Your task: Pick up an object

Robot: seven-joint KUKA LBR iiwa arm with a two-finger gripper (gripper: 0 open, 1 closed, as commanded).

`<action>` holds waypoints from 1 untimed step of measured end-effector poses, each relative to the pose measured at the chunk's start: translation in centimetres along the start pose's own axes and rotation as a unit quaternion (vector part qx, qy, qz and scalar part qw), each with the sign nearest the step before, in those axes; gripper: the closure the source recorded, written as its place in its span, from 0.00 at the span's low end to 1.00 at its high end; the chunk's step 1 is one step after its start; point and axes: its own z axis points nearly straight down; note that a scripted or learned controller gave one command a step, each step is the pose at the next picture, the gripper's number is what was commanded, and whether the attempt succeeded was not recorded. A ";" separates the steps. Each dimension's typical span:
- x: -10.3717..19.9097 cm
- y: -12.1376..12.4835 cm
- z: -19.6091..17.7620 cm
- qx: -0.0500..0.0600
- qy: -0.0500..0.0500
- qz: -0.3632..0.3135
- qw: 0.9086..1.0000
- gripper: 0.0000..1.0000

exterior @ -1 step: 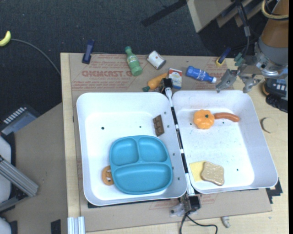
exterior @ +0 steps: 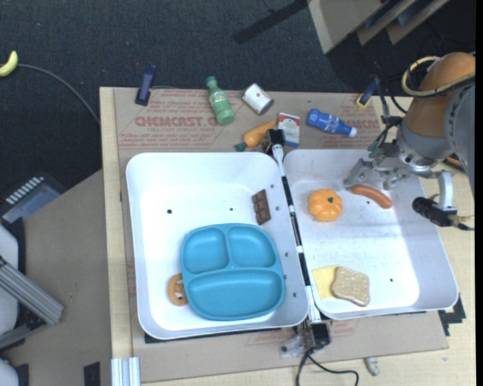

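Claw (exterior: 371,175) down in the upper part of the right bin (exterior: 423,264), right over the red hot dog (exterior: 371,196), maybe touching it, but honestly can't tell if clenched or released. Orange pumpkin (exterior: 325,204) just left of that, bread slice (exterior: 351,286) lower down. Upper left of frame, red "CHEMCAST" lettering (exterior: 172,120) readable on the bench board (exterior: 121,109).

Dark carpet floor (exterior: 68,45) was seen around a cardboard-topped bench (exterior: 181,121). A grey cable (exterior: 64,83) was laid far left; pale furniture (exterior: 362,22) was placed far right.
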 end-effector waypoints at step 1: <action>1.8 -1.8 0.7 -0.002 0.000 -0.001 1.000 0.00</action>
